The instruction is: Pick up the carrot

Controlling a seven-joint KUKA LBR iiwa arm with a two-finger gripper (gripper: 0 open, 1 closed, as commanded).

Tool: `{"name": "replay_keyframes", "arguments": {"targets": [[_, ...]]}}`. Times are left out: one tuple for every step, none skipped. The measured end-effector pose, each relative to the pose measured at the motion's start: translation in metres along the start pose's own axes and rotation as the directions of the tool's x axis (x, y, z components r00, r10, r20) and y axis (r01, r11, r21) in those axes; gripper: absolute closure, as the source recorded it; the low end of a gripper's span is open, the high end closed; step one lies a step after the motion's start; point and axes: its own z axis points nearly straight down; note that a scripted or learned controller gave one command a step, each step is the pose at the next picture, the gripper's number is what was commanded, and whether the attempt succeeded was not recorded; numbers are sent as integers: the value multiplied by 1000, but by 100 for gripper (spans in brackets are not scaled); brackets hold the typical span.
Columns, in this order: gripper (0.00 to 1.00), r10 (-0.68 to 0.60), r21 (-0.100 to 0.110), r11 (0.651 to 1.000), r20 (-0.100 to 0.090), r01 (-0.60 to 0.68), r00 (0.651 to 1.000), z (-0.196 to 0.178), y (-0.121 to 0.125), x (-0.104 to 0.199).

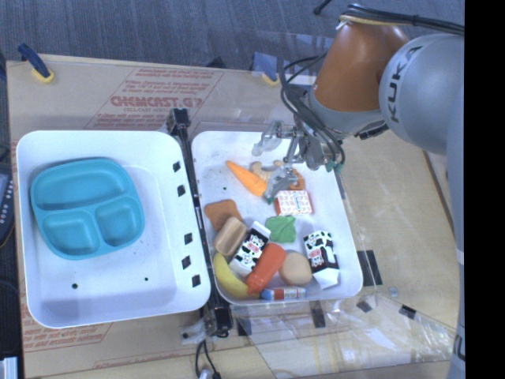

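Brown paper-covered bench [118,101]; grey carpet [158,14]

the carrot [248,178], orange and tapered, lies flat and slanted in the far part of the right bin [207,160].

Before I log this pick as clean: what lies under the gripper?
The gripper hangs over the right bin's upper part. The carrot lies just left of it, its thick end reaching beneath. A beige piece peeks out; whatever else lies below is covered.
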Motion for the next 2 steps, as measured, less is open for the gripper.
{"name": "replay_keyframes", "arguments": {"targets": [[0,190,-1,982,-6,-190,982,110,-14,-9],[0,326,-2,945,-2,-326,945,107,34,23]]}}
